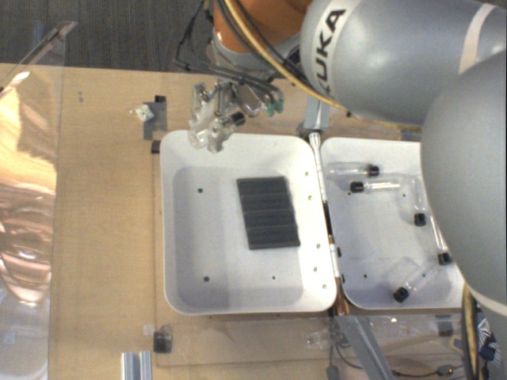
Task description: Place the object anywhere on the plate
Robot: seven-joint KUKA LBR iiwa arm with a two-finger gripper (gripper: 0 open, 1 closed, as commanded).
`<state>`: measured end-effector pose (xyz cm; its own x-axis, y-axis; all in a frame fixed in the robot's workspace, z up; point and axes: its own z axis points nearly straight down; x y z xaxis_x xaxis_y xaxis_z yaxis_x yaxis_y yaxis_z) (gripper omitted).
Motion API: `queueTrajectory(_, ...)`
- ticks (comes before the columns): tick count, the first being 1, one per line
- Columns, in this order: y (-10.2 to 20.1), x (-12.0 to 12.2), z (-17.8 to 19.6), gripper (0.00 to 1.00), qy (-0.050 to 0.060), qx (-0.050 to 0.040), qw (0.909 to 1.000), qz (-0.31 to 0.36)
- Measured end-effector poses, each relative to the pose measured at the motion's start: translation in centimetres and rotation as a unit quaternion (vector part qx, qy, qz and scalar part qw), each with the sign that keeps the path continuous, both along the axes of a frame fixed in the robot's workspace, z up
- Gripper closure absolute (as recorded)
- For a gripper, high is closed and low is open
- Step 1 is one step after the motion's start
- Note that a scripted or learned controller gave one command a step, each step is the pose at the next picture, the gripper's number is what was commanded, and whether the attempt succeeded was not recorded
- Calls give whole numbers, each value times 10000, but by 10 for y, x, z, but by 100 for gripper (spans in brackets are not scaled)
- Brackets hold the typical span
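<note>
A dark ribbed rectangular plate (268, 212) lies flat in the middle of the left white bin (184, 287). Several clear tubes with black caps (363, 169) lie scattered in the right white bin (372, 295). My gripper (211, 137) hangs over the far left corner of the left bin, up and to the left of the plate and well apart from it. Its tip looks pale and translucent against the bin rim, and I cannot make out a tube in it.
The big grey arm covers the upper right and the right bin's far side. A small black bracket (158, 115) stands on the wooden bench just left of the gripper. A clear sheet (32, 212) covers the bench's left side.
</note>
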<state>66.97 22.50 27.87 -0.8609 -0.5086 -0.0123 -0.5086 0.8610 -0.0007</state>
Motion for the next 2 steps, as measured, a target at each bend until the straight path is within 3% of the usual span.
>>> queueTrajectory(1,11,-1,-38,100,24,6,9892,-1466)
queueTrajectory(2,3,0,-23,100,21,23,9481,-3180)
